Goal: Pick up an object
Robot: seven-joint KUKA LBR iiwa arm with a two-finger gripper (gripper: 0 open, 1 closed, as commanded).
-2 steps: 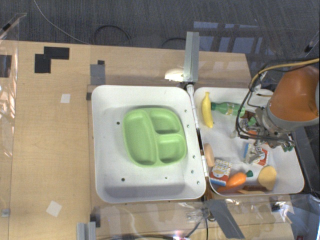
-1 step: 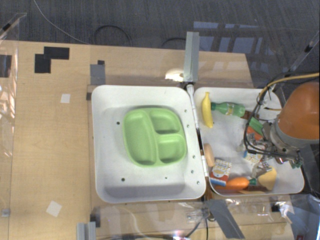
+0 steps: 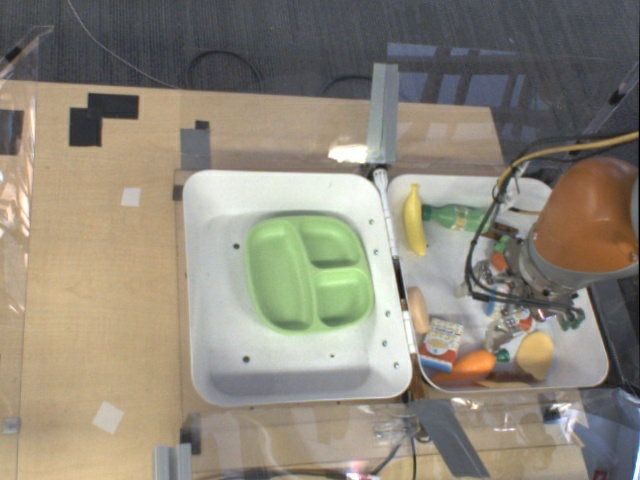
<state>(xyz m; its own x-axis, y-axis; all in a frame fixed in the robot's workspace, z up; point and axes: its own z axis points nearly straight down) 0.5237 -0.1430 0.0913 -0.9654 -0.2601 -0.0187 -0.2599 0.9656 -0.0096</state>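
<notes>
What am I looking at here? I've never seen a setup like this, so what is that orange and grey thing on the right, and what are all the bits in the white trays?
The picture comes from a single camera fixed above a wooden bench, looking down at a slant. The orange and grey shape is a robot arm reaching in from the right; a program steers it, and its job is to pick up an object. Its wrist hangs over the right bin and hides the gripping end, so I cannot tell whether anything is held.

Two shallow white bins sit side by side. The left bin holds a green divided plate. The right bin holds small toy-like items: a banana, a green bottle lying on its side, a carrot, a yellow lemon-like piece and a small printed packet.
</notes>
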